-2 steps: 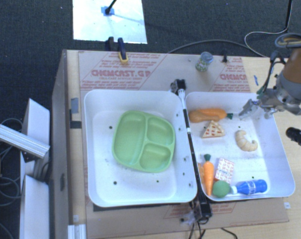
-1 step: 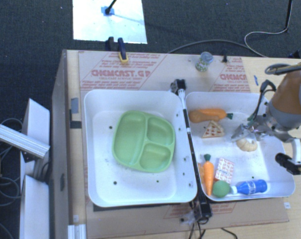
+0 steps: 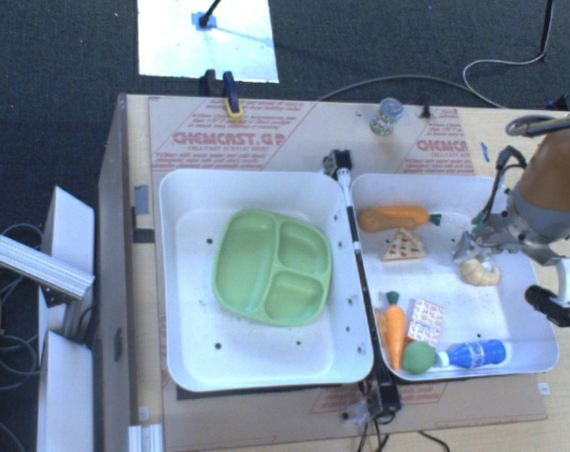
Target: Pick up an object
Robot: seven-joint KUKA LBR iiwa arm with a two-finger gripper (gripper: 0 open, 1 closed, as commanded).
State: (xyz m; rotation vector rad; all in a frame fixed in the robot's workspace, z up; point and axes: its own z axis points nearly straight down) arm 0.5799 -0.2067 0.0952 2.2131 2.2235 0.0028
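A grey arm with an orange band reaches into the right bin [image 3: 546,345] from the right, its gripper [image 3: 473,248] low over the bin floor and just above a pale, lumpy beige item [image 3: 480,272] (possibly a toy pastry). Whether the fingers are spread or closed cannot be told from this slant. Nearby lie an orange yam-like piece [image 3: 393,217], a pizza slice [image 3: 403,246], a carrot [image 3: 394,322], a green ball [image 3: 417,357] and a blue bottle [image 3: 476,354]. A green divided plate [image 3: 272,266] sits in the left bin [image 3: 186,347].

Pale green plate [image 3: 271,267], orange carrot [image 3: 395,324], blue bottle [image 3: 477,353], white bins [image 3: 186,215]
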